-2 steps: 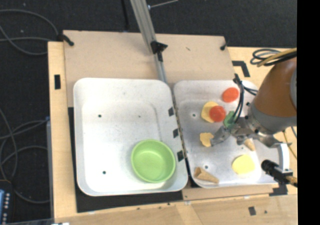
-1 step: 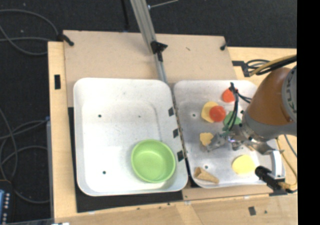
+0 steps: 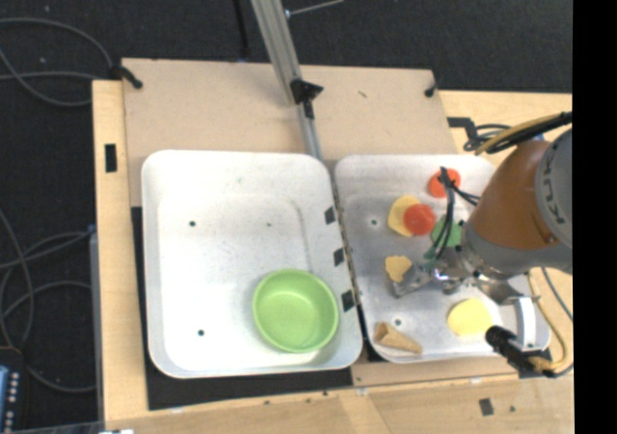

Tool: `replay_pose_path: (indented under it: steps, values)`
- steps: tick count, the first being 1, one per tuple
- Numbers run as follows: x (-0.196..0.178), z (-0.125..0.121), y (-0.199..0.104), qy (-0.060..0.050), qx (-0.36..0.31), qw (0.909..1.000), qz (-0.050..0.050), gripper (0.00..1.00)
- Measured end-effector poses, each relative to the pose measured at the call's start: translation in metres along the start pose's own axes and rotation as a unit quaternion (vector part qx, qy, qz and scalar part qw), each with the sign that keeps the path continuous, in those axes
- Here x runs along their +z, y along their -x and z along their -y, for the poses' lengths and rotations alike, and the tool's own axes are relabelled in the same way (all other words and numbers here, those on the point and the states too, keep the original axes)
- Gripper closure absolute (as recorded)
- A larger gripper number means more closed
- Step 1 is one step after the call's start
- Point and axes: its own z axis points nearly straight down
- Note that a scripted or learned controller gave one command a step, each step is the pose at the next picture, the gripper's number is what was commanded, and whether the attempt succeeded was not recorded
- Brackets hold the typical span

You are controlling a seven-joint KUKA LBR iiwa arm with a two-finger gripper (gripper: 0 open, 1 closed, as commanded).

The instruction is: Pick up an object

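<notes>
No writing or labels can be read on anything here. Nearest, at 6 o'clock in the right bin, lies a tan cone-shaped piece; at 5 o'clock sits a smooth, rounded yellow object. At 5 o'clock in the left bin rests a glossy green bowl. At the right bin's centre, the gripper sits just beside a small yellow wedge; how far its jaws stand apart cannot be told. Farther, at 12 o'clock, a round orange-red piece overlaps a yellow one.
</notes>
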Motion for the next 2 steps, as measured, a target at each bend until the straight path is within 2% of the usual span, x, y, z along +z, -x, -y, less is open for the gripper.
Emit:
replay_pose_path:
  steps: [1,2]
  values:
    - [-0.012,-0.002,0.000,0.003,0.002,1.0000,-0.001,1.00]
    - [-0.056,-0.007,0.005,0.004,-0.002,1.0000,-0.001,1.00]
